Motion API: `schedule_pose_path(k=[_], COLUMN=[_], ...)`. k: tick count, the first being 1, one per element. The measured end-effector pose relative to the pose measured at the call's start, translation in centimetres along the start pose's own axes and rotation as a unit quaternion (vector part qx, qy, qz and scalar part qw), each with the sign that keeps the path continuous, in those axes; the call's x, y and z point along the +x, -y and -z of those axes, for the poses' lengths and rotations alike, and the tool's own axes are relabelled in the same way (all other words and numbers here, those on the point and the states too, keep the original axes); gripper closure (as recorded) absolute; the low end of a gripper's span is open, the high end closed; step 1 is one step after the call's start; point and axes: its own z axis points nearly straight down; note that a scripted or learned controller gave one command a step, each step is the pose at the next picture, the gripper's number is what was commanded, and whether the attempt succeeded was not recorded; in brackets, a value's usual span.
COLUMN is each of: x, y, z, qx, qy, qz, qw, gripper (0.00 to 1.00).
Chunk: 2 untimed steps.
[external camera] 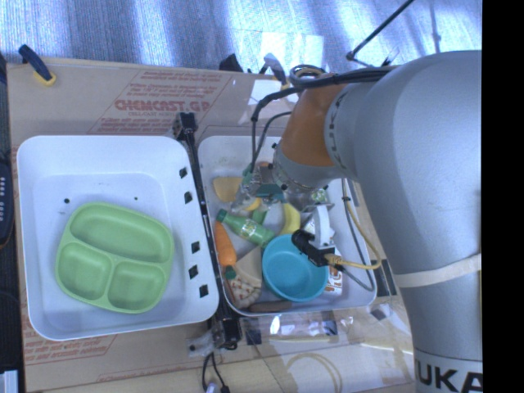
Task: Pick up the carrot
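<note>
Orange tapered carrot (225,246) lies by right white bin's (358,303) left wall, long axis 12–6 — at 7 o'clock from gripper (264,188), green plastic bottle (246,226) between. Whether fingers spread or pressed together: cannot tell.

The carrot (225,246) was a short orange piece, lying flat just below the middle of the frame, in the right-hand bin (360,301) close to its left wall. Its long axis ran nearly up and down the picture, tilted slightly. Its upper end touched a green bottle (246,226).
</note>
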Motion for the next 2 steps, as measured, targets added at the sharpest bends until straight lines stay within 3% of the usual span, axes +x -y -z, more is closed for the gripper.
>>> schedule_pose_path(k=[1,2], x=[5.2,12.8], y=[0.6,8.1], z=[10.9,8.7], qx=[-0.002,0.005], qy=[-0.001,-0.002], qz=[-0.147,-0.214], qw=[0.9892,0.9769], gripper=[1.00,1.00])
